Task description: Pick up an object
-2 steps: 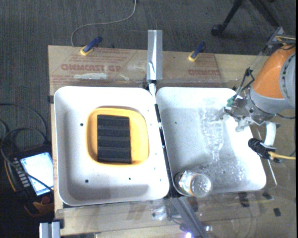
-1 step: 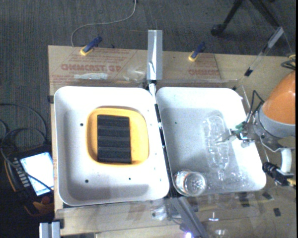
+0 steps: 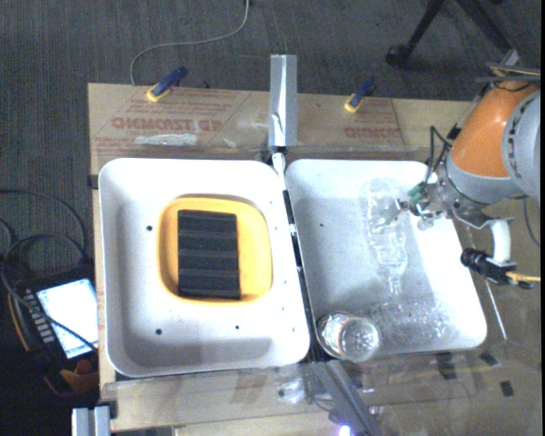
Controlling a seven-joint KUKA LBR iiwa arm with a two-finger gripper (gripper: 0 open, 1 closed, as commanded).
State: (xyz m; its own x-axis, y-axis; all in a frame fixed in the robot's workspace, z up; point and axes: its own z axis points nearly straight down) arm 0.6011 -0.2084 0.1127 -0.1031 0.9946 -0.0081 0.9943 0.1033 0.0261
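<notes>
Over the right bin's [image 3: 454,325] far right rim hangs the hand [image 3: 424,209], low beneath the arm's orange band [image 3: 483,139]; whether it is apart or together cannot be told, and nothing is seen clamped in it. Taking that right bin as the landmark: the left bin [image 3: 127,334] touches its left wall and carries a yellow tray with a black ribbed insert [image 3: 209,252]. Inside the right bin lies a clear plastic bottle [image 3: 386,234], just left of the hand. A clear cup [image 3: 348,334] sits at its near left corner.
</notes>
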